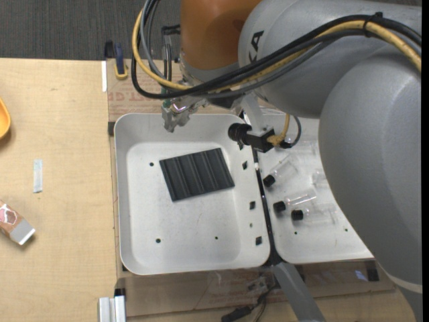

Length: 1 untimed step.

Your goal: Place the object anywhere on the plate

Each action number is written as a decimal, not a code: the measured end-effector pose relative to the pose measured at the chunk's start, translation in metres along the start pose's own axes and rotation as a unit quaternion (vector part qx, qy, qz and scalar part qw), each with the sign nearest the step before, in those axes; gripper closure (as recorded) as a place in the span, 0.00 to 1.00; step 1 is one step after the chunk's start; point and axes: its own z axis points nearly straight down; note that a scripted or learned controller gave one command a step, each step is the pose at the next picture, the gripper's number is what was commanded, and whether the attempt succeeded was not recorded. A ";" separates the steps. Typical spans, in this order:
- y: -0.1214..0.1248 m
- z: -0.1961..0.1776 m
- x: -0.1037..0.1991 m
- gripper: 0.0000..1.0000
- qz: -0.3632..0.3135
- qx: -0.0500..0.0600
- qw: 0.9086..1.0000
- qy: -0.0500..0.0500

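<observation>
A dark grey ribbed plate (198, 173) lies flat in the upper middle of the left white bin (134, 247). My gripper (175, 117) hangs over the far rim of that bin, just beyond the plate's far left corner and apart from it. I see nothing held in it. Several small clear pieces with black caps (297, 205) lie scattered in the right bin (335, 247), partly hidden under the arm.
The big grey arm with its orange band (214, 19) and yellow-black cables covers the right bin's far side. On the wooden bench to the left lie a small grey strip (37, 176), a wrapped item (16, 224) and an orange object (3, 119) at the edge.
</observation>
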 end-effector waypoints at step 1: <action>-0.015 0.023 0.013 1.00 0.019 0.000 1.000 0.000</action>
